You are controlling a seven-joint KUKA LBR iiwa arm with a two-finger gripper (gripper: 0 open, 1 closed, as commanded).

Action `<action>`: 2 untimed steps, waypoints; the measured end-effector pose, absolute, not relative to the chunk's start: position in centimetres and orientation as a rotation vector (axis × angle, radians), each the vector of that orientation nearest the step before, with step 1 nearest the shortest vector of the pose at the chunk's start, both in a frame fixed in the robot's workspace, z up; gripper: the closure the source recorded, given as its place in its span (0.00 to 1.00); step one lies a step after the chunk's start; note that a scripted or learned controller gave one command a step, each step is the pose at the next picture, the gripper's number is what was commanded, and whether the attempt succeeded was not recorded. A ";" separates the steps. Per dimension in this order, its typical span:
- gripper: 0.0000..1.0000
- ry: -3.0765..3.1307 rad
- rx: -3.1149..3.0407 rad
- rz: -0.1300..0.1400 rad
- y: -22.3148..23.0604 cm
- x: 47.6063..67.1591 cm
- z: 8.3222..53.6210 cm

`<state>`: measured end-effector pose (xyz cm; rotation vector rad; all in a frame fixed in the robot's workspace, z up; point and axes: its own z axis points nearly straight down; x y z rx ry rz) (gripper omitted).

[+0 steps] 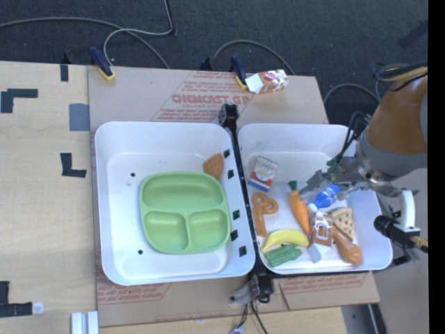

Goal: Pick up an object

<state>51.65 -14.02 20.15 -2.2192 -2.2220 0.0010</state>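
The right bin point(299, 134) holds several toy foods: a small carton point(262, 172), a pretzel point(263, 207), a carrot point(300, 211), a banana point(285, 239), a green pickle point(281, 255), a pizza slice point(343, 221), a bread roll point(348, 249) and a blue bottle point(325, 197). My gripper point(318, 181) reaches in from the right and hangs low over the bin, just above the blue bottle and right of the carrot's top. Nothing visibly sits in its grasp.
The left bin point(115, 186) holds a green divided plate point(184, 211) and an orange food piece point(214, 164) near the divider. A red and white packet point(268, 81) lies on the cardboard behind the bins. Cables run across the dark floor at the back.
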 end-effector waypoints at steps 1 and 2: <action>0.00 -2.232 -2.228 -0.011 -12.7 51.7 8.8; 1.00 -2.234 -2.230 -0.010 -12.8 51.7 9.8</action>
